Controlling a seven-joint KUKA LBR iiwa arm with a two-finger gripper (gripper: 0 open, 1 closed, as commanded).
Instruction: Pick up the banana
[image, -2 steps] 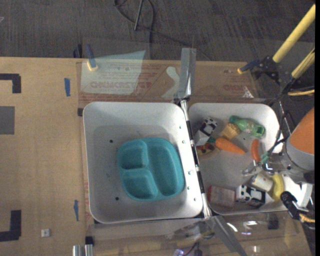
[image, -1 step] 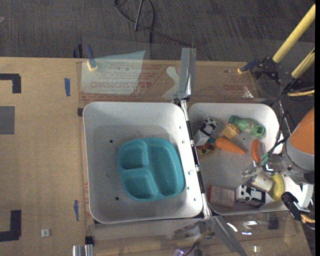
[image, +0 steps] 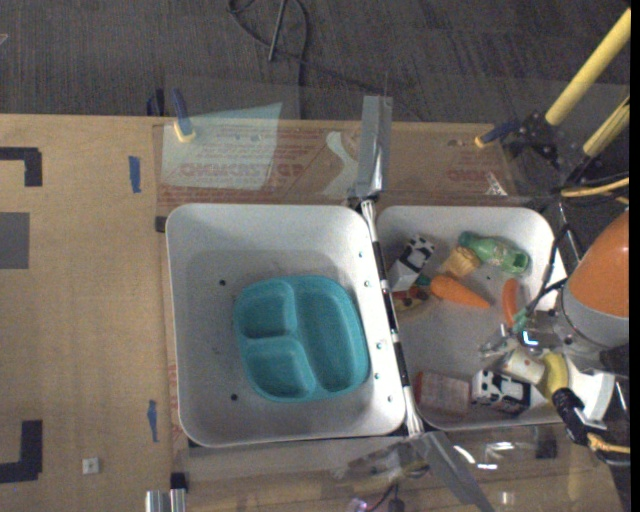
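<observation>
The banana (image: 554, 373) shows as a short yellow piece at the right bin's (image: 440, 225) front right corner, partly covered by the arm. My gripper (image: 520, 352) hangs low over that corner, just left of the banana and touching or nearly touching it. The wrist with its orange band (image: 605, 270) rises behind it on the right. A black and white toy (image: 500, 390) lies directly in front of the gripper.
The right bin also holds a carrot (image: 460, 292), a green bottle (image: 495, 252), an ice cream cone (image: 460, 262), a cow figure (image: 415, 255), a brown packet (image: 445, 392) and an orange piece (image: 510, 300). A teal divided plate (image: 300, 335) sits in the left bin (image: 200, 250).
</observation>
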